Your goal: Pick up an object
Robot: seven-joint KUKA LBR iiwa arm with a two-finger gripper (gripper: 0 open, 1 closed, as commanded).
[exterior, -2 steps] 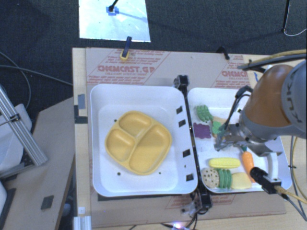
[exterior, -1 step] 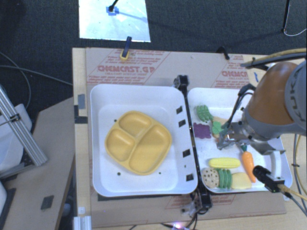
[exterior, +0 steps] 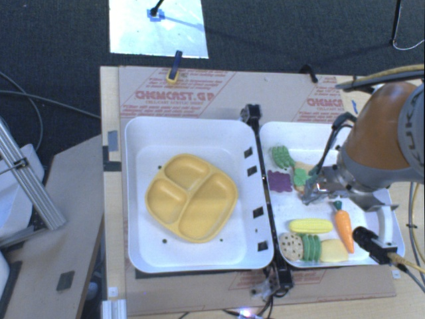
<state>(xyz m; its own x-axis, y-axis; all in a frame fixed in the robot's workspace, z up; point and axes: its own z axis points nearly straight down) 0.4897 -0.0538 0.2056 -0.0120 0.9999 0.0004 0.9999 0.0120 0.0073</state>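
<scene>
Hovering low in the right bin (exterior: 392, 234), the end effector (exterior: 311, 193) sits among the toy food, just beside the purple piece (exterior: 279, 181) and green piece (exterior: 282, 157), presumably lining up a grab, though I cannot tell its state.

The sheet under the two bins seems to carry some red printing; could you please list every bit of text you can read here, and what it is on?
"CHEMCAST. G P": large red letters on the brown protective sheet, behind the left bin.
A second red print of the same kind sits on the sheet at the right, partly hidden by the arm.
The smaller red line beneath each is too blurred to read.
</scene>
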